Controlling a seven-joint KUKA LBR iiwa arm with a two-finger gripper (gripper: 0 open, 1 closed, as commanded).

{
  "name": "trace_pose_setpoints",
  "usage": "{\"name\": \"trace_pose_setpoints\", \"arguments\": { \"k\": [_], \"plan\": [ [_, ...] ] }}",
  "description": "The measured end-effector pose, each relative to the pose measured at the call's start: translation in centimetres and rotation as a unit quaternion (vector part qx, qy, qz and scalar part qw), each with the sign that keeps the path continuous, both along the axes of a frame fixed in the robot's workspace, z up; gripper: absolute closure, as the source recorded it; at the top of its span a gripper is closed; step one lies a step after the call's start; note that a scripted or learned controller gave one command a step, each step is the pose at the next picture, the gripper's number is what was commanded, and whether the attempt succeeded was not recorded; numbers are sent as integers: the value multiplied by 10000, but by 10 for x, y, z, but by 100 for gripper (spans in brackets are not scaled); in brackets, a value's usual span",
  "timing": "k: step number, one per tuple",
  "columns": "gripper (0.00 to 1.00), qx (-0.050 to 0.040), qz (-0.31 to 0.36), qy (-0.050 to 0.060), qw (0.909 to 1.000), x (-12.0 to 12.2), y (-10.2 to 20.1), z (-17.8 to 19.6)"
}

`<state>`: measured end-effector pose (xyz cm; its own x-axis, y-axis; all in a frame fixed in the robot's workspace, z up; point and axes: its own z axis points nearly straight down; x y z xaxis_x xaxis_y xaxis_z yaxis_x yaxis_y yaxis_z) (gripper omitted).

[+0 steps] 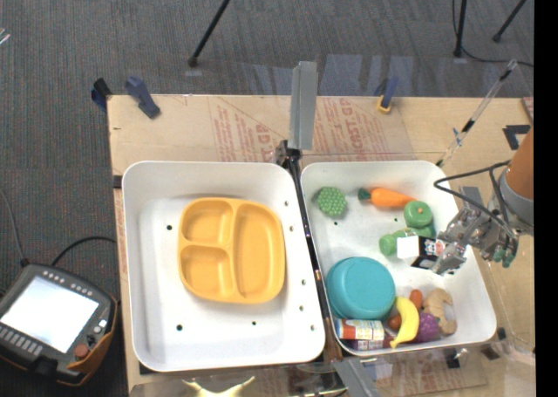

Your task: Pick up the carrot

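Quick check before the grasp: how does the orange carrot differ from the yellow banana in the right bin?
The orange carrot with green top lies near the far wall of the right white bin; the yellow banana lies near the front wall. The carrot is straight and tapered, the banana curved. The carrot lies apart from its neighbours, while the banana is crowded against the teal bowl and other items. Both lie flat in the same bin.

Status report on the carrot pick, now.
Gripper low over right bin, fingers unclear. Carrot lies free near far wall. Green toy sits between them.
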<state>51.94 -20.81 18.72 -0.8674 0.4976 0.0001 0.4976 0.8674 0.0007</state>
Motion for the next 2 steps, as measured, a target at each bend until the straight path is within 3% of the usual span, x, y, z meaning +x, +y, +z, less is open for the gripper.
{"name": "trace_pose_setpoints", "arguments": {
  "k": [1, 2],
  "plan": [
    [100, 0, 157, -1, 9999, 5, 0, 17],
    [100, -4, 647, -15, 9979, 47, -5, 55]
  ]
}}
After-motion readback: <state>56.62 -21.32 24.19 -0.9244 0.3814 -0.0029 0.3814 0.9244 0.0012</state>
